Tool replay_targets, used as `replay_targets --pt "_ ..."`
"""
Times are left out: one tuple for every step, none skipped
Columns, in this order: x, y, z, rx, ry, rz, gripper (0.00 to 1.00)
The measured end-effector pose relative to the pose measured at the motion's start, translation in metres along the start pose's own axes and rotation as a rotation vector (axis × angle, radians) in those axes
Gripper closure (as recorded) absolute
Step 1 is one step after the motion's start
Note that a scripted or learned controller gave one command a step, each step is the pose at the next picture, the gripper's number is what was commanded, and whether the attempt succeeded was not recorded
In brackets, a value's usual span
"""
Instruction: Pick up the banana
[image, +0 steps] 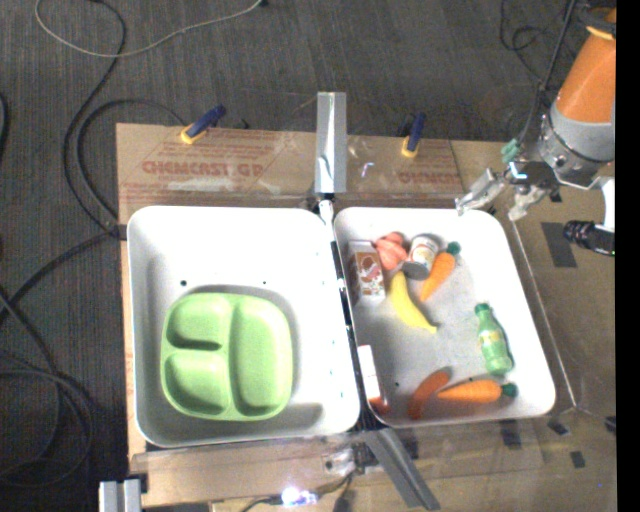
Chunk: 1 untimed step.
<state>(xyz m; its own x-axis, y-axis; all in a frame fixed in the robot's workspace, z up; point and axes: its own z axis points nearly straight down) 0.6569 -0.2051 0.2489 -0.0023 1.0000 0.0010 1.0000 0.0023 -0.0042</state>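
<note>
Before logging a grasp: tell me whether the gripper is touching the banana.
Apart. The camera view shows the gripper above the right bin's far right corner, with bare bin floor and a carrot between it and the banana.

Red block lettering runs across the cardboard sheet (230, 165) behind the two bins; on the left part it reads roughly "CHEMCAST GP", though the letters are faint and partly blurred. A second red line on the right part, near the yellow clamp (411, 135), is too washed out to read
</note>
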Motion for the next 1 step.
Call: replay_targets --pt "0.0188 -0.0268 0.1369 -0.001 0.0 0.024 0.0"
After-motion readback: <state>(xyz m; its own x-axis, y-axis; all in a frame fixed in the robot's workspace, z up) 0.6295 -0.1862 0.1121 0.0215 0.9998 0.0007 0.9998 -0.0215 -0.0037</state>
